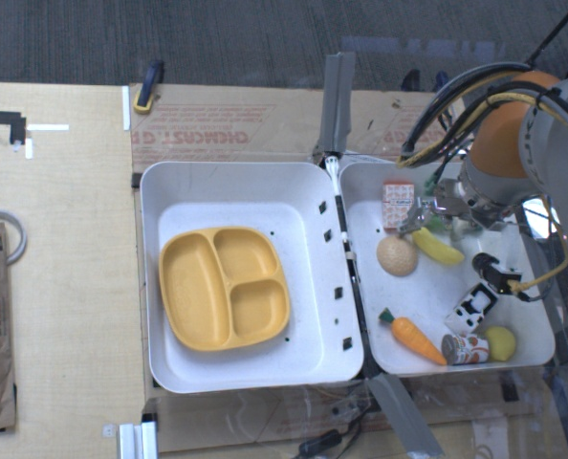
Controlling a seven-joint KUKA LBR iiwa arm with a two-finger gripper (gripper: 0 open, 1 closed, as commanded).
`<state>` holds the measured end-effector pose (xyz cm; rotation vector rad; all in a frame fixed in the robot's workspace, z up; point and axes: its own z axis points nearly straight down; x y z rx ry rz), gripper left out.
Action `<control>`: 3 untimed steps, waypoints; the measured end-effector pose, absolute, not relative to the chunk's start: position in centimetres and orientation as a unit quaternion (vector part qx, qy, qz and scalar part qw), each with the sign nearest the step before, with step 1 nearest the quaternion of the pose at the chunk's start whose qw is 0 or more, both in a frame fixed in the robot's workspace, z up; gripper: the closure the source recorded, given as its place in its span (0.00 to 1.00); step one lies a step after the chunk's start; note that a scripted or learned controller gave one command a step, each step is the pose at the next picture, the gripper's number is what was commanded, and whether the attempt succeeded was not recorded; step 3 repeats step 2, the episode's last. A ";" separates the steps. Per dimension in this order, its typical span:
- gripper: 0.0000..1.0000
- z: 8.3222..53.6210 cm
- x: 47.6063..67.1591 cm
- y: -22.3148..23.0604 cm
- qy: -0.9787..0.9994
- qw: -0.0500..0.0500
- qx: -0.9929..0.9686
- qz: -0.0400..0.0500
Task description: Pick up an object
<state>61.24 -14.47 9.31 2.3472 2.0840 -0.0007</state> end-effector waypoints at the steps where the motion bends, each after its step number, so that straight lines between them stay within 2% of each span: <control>1: 1.00 10.2 61.3 -14.5 0.665 0.002 0.747 -0.001; 2: 1.00 19.7 58.8 -10.5 0.728 0.001 0.685 -0.001; 3: 1.00 19.7 58.8 -10.5 0.728 0.001 0.685 -0.001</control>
